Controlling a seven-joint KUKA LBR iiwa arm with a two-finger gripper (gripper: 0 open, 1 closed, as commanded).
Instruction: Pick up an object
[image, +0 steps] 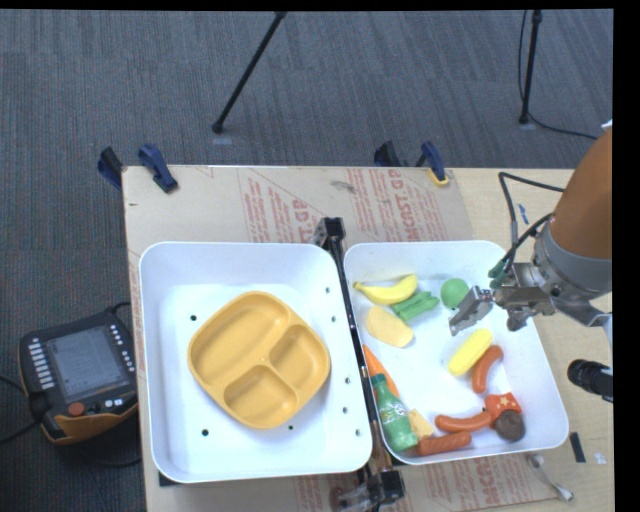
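- Nearest the front edge of the surface (300, 195), the right bin (545, 345) holds a green bottle (393, 412), a long sausage (465, 422), an orange carrot (440, 445) and a dark brown piece (510, 427) along its front wall.
- Further in, a short red sausage (484, 368) lies just beside a yellow corn-like piece (470, 352).
- The left bin (160, 300) carries a yellow divided plate (259, 358), with nothing on it.
- The claw (487, 303) hangs over the right bin's middle, just behind the corn-like piece, with its fingers (468, 312) spread apart and nothing between them.
- Toward the back of the right bin lie a pale yellow lump (388, 327), a green pod (418, 305), a green ball (455, 292) and a banana (388, 290).
- As I judge it, the pick is not yet made: every object rests on the bin floor, and the claw is released.
- Left to do: settle on a target, likely the corn-like piece or the green ball nearby, lower around it, close and lift.
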